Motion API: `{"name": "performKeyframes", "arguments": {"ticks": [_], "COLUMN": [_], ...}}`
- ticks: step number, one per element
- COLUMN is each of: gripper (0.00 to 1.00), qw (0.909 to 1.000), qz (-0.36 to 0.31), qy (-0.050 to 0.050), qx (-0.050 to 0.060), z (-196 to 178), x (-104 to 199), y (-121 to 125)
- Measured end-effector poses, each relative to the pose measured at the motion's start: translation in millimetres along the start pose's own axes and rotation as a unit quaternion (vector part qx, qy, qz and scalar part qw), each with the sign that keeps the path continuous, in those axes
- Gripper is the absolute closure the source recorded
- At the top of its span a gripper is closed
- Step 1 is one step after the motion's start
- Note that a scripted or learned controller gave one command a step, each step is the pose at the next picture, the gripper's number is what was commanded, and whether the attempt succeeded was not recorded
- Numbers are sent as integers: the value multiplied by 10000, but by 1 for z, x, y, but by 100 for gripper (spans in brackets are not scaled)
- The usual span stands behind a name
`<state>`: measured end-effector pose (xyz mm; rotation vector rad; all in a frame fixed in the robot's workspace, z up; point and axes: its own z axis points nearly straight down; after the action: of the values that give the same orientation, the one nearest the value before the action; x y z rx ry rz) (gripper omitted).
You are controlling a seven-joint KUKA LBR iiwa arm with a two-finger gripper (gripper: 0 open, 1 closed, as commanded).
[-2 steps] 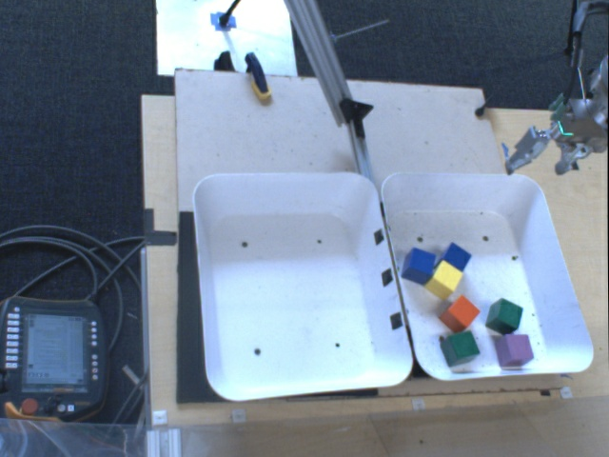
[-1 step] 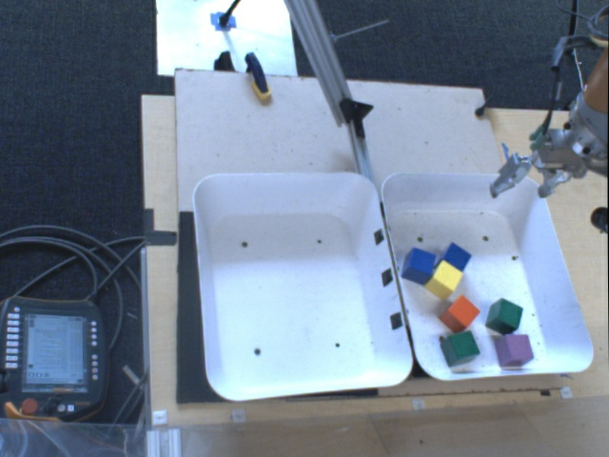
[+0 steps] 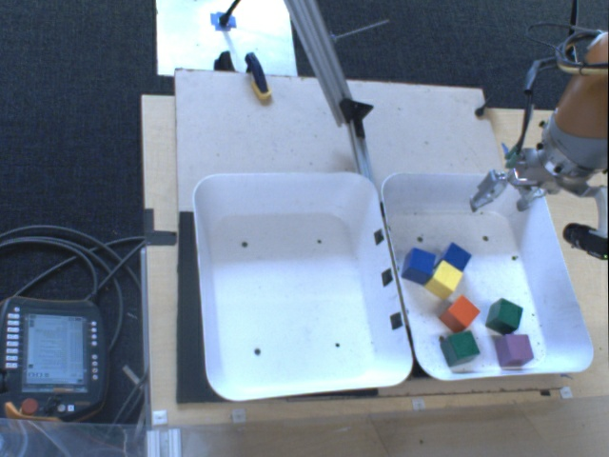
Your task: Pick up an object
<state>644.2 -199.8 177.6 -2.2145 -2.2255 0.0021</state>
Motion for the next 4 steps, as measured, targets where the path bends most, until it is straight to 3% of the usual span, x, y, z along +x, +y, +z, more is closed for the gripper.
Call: {"name": "performKeyframes", "arguments": {"ticks": [1, 2, 4], "gripper": [0, 100, 100], "qw": [10000, 10000, 10000], "qz": [-2, -16, -1], "qy": [1, -15, -22], "qx": [4, -46, -65], "z": [62, 46, -84], "x": [5, 5, -1], "y": [0, 2, 15]}}
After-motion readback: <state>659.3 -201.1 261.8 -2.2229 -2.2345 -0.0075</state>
